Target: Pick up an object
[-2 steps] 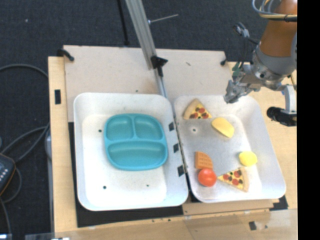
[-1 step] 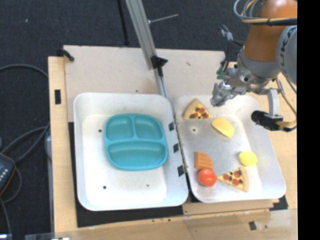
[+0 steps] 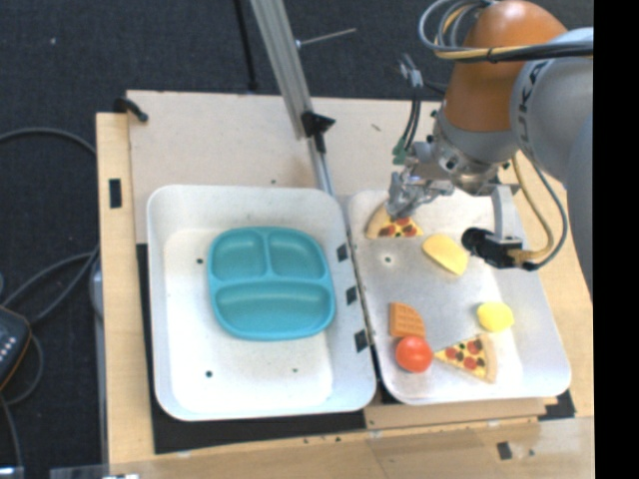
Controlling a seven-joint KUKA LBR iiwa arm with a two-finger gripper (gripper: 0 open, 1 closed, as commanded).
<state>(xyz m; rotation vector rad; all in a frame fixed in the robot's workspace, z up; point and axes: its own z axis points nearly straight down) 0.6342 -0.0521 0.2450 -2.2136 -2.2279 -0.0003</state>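
Observation:
My gripper (image 3: 401, 205) reaches down into the far left corner of the right bin (image 3: 529, 307), right above a toy pizza slice (image 3: 395, 230) that lies against the bin's back rim. Its fingertips sit at the slice's top edge. Other toys lie in that bin: a pale yellow piece (image 3: 446, 254), a small yellow lemon (image 3: 495, 316), an orange waffle piece (image 3: 405, 319), a red tomato (image 3: 413, 353) and a second pizza slice (image 3: 469, 357).
A teal divided plate (image 3: 270, 281) lies in the left bin (image 3: 180, 367). A slanted metal rail (image 3: 285, 63) rises behind the bins. A black cable fitting (image 3: 491, 244) hangs over the right bin's back.

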